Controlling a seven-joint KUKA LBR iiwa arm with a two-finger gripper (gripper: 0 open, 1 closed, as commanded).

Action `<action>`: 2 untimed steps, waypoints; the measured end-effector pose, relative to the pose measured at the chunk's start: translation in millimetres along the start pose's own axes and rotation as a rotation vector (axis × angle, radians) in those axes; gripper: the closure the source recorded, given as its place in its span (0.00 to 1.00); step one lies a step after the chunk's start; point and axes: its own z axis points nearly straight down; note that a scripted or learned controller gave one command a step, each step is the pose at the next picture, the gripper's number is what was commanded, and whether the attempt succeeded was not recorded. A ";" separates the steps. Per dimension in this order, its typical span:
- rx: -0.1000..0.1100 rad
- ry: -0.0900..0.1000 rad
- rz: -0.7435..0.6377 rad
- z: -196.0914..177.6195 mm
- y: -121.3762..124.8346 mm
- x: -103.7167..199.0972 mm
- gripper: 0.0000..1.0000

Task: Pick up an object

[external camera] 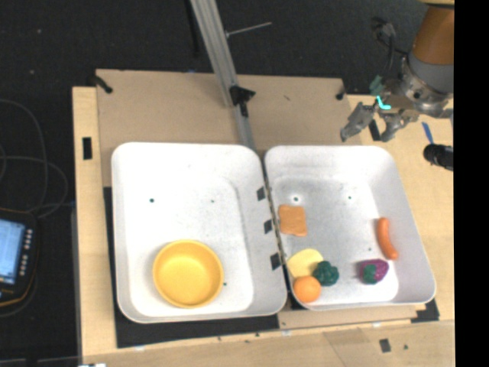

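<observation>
Standing at the counter: two white bins sit side by side. Left bin holds a yellow bowl at its near side. Right bin holds the small items: orange-brown square piece by the left wall; orange-red carrot-like piece by the right wall; pale yellow piece, orange ball, dark green piece clustered at near left, touching or nearly so; purple piece near right. Arm enters far right. Claw hovers beyond the right bin's far rim, fingers spread, nothing between them.
</observation>
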 end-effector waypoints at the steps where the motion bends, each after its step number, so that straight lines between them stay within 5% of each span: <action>1: 0.000 0.000 0.002 58.3 3.5 -3.4 0.00; 2: 0.000 0.001 0.000 114.1 11.0 -3.0 0.00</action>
